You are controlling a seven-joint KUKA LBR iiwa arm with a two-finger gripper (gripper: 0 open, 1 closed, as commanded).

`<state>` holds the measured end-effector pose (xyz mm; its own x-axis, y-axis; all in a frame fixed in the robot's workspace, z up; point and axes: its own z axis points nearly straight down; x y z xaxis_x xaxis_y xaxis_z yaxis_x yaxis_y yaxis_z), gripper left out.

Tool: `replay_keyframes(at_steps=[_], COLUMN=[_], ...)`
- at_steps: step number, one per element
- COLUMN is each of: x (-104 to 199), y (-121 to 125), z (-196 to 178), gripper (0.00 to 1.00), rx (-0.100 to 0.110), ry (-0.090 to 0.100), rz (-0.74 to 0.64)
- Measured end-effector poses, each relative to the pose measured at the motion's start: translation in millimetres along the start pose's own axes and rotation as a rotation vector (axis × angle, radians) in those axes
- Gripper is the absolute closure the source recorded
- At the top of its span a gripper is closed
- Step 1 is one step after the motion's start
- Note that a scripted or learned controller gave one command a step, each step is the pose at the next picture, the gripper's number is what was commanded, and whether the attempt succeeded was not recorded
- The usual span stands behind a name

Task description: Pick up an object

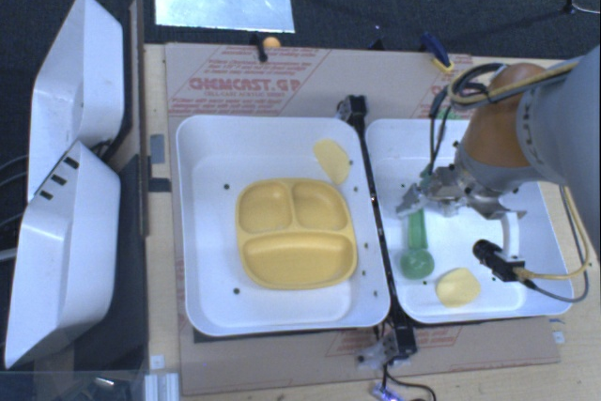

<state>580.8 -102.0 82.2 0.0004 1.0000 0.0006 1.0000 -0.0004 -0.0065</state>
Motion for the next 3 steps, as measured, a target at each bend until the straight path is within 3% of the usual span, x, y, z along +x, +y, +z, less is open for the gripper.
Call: replay_keyframes(at_steps=[1, 2, 3], x=[-45, -5, 25], y=[16, -8, 82], z=[-66, -15, -107], gripper=[0.00, 0.00, 0.00], rx=[-0.013, -0.003, -0.016], ry=[-0.003, 0.001, 0.000], rz=[0.002, -0.003, -0.005])
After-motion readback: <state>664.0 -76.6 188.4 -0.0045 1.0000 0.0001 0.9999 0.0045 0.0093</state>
